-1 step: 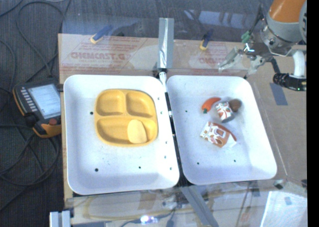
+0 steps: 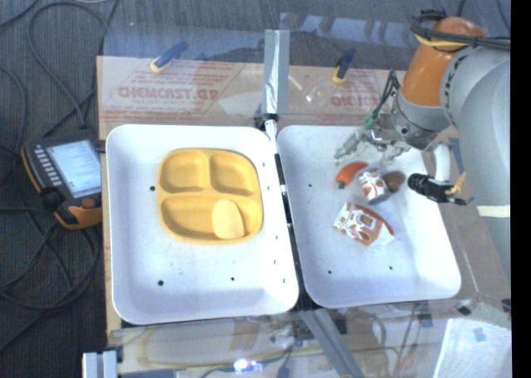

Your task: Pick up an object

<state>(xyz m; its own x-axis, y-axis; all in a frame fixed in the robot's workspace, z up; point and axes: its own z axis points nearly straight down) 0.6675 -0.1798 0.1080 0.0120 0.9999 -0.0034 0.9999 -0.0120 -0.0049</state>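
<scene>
Fingers (image 2: 355, 146) of the gripper (image 2: 371, 142) look spread apart, with nothing between them, and they hang over the back part of the right bin (image 2: 415, 281). Just below the fingers, toward the front of the bin, lies a small orange carrot (image 2: 349, 172). It is very near the fingertips but does not seem to touch them. Next to the carrot, on the side toward the arm (image 2: 431, 70), sits a little cup (image 2: 373, 186) with red and white on it, and a small brown thing (image 2: 393, 179) leans right beside that. Farther from the fingers, toward the front, lies a flat packet (image 2: 362, 225) with red and white print. Far off on the other side of the fingers, in the left bin (image 2: 133, 285), sits a yellow tray (image 2: 209, 194) with a pale round thing (image 2: 227, 220) in one part of it. I think the carrot is the best thing to pick, since it is closest. It looks like a toy, so it is likely light and hard, and maybe a bit smooth and slippy. The fingers should pinch it across its thin middle, not at the ends, so it does not pop out. The packet looks soft and crinkly and lies flat, so it would be harder to get under.
</scene>
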